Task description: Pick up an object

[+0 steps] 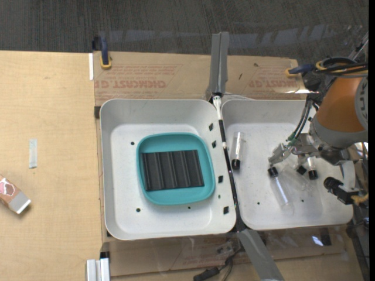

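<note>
Left bin: a teal tray with dark ribbed insert sits at its centre, flat, clear of all walls. Not near the arm.

Right bin: a marker-like pen, pale barrel with a dark cap at its 6 o'clock end, lies close to the divider wall at the bin's 9 o'clock side. A clear tube-like item lies on the floor toward 6 o'clock of the gripper; very faint, outline uncertain.

Gripper: low over the right bin, at roughly 3 o'clock of the pen and well apart from it. Fingers look spread, dark tips splayed, nothing seen between them. The clear item appears just beside the nearest tip; contact cannot be confirmed.

Risks, as judged:
- Likeliest target is the clear item. It lies flat and looks slick, so the tips may close above it or nudge it aside.
- A round body could roll toward the 6 o'clock wall.
- The pen hugs the wall, leaving little room for a finger on that side.

Hard to read: wrist and cabling mask part of the gripper; the arm is cut off at 3 o'clock; small dark pieces near the tips could be fingers or loose objects.
</note>
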You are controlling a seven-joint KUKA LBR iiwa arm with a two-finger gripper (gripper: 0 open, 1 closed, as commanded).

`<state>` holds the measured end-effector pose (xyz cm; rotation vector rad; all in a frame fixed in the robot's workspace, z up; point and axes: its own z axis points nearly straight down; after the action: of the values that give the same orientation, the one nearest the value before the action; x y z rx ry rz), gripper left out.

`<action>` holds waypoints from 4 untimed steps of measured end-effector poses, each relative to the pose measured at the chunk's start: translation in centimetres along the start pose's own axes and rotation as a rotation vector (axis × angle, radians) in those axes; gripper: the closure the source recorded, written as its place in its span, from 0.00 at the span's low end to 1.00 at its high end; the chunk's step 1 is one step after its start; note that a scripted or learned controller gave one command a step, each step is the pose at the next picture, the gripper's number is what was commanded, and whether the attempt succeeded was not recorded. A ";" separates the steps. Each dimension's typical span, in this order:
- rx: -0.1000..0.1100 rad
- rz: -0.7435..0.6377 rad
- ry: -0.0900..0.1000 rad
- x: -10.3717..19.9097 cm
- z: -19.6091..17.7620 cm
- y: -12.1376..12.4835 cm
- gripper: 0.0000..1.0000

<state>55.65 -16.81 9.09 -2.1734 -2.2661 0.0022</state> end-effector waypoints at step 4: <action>0.002 0.232 -0.002 8.3 -12.1 1.4 1.00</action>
<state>56.74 -8.47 21.23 -2.4208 -1.9997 0.0069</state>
